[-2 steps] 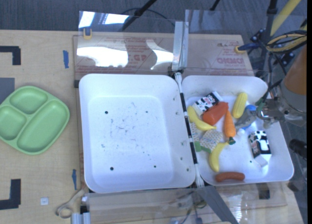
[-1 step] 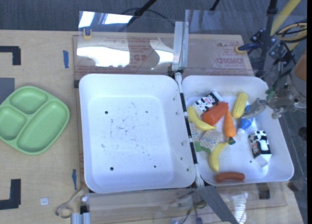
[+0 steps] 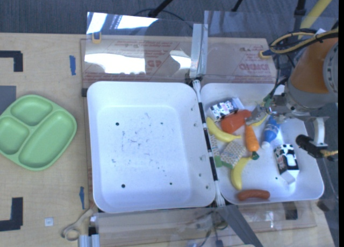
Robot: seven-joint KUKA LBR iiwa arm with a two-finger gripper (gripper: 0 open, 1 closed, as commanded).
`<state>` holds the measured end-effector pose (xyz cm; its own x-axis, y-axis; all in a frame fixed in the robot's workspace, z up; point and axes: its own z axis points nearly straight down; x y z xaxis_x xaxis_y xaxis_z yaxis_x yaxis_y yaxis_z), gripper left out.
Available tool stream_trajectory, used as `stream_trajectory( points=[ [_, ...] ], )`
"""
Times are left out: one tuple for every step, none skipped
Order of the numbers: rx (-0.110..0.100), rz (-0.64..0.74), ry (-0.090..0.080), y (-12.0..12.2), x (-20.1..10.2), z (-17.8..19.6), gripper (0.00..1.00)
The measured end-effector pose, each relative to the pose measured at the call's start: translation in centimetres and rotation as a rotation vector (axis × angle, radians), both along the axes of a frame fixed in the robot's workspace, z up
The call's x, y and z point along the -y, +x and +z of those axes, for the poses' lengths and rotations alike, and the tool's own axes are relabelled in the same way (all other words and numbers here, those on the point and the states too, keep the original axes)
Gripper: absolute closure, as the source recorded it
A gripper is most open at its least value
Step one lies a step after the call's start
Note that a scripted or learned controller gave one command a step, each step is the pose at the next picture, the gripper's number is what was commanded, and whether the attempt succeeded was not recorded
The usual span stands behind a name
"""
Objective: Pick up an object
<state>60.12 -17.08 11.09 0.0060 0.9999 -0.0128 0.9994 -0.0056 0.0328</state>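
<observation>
1. Hand (image 3: pixel 263 112) hangs low over the right bin (image 3: pixel 309 186), at its back right part; whether it is apart or together I cannot tell, and nothing shows clamped in it.
2. Just beside it lie a red-orange rounded toy (image 3: pixel 235 122), an orange carrot (image 3: pixel 251 138) and a blue-and-white bottle (image 3: pixel 270 132).
3. Also in this bin: 2 curved yellow bananas (image 3: pixel 221 132) (image 3: pixel 238 171), a glossy printed packet (image 3: pixel 224 108), a smooth red sausage (image 3: pixel 253 194) and a black-and-white box (image 3: pixel 286 159).
4. Left bin (image 3: pixel 145 149) is a shallow white tray with rounded corners and faint scuffs.
5. On the wooden tabletop (image 3: pixel 43 52), well apart to the left, sits a green 3-compartment plate (image 3: pixel 35 132).
6. Open floor in the right bin lies along its right and front edges.
</observation>
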Motion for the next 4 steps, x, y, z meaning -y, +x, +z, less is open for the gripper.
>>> stream_trajectory(
  points=[
    [0.001,0.029,0.001,-0.3,1.5,-0.7,0.00],
    [0.005,0.025,0.006,2.8,2.0,-0.6,0.00],
    [0.010,0.079,0.018,1.7,3.8,-0.4,0.00],
    [-0.036,0.196,0.020,6.9,3.5,-0.5,0.00]
  ],
)
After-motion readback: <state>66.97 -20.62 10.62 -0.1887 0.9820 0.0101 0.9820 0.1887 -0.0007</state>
